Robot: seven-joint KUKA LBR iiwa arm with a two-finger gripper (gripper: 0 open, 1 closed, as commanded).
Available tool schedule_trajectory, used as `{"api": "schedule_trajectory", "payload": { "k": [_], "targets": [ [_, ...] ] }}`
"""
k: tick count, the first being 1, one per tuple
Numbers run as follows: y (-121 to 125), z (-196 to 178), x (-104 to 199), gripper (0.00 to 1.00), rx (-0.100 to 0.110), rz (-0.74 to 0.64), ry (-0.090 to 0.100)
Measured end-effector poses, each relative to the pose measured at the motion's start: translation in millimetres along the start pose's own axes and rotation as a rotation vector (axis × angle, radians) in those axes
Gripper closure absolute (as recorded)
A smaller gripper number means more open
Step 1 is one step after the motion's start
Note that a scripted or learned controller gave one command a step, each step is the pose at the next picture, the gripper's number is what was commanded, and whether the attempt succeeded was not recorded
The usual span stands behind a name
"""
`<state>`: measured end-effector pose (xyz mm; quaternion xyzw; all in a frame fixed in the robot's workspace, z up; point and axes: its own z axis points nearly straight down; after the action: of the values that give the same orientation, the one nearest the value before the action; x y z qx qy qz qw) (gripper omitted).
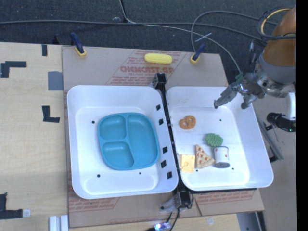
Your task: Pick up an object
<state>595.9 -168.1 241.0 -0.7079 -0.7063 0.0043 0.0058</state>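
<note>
The right bin (pixel 250 143) holds a brown pretzel (pixel 187 122), a green broccoli piece (pixel 213 139), a small can (pixel 221 157) lying on its side, a pizza slice (pixel 203 157) and a yellow cheese wedge (pixel 186 162). My gripper (pixel 234 102) hangs over the bin's far right corner, above and to the right of the pretzel. Its fingers are spread open with nothing between them.
The left bin (pixel 82 129) holds a blue divided plate (pixel 129 141). Behind the bins, a yellow banana-like toy (pixel 158 58) lies on the cardboard sheet, with blue-and-yellow clamps (pixel 77 44) at its far corners. Cables arc over the back right.
</note>
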Motion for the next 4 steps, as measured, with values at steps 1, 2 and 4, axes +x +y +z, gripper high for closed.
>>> {"api": "schedule_trajectory", "payload": {
  "k": [1, 2, 4],
  "targets": [
    [2.3, -8.2, 0.5, 0.0, -0.013, -0.004, -0.003],
    [4.5, 56.2, -1.1, 0.0, -0.007, -0.003, -0.002],
    [2.3, 153.5, 1.0, 0.0, -0.01, -0.004, -0.003]
  ]
}}
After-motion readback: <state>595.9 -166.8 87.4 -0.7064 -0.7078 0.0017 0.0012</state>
